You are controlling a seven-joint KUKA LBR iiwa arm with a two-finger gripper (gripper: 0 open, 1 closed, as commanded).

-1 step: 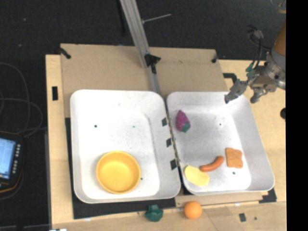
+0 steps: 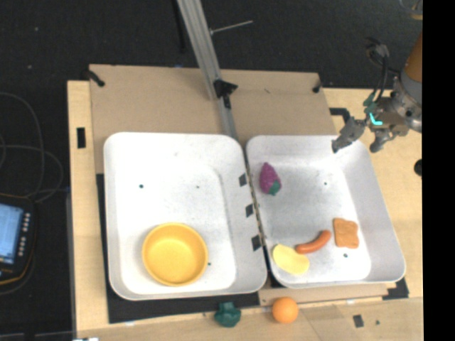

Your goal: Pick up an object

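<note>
The right bin holds a purple and green toy near its left wall, a red sausage, an orange block and a pale yellow piece near the front. A yellow bowl sits in the left bin. My gripper hangs open over the right bin's far right corner, with nothing between its fingers.
An orange ball and a small green object lie on the bench in front of the bins. A grey metal pole slants up from between the bins. A tablet lies at the left edge.
</note>
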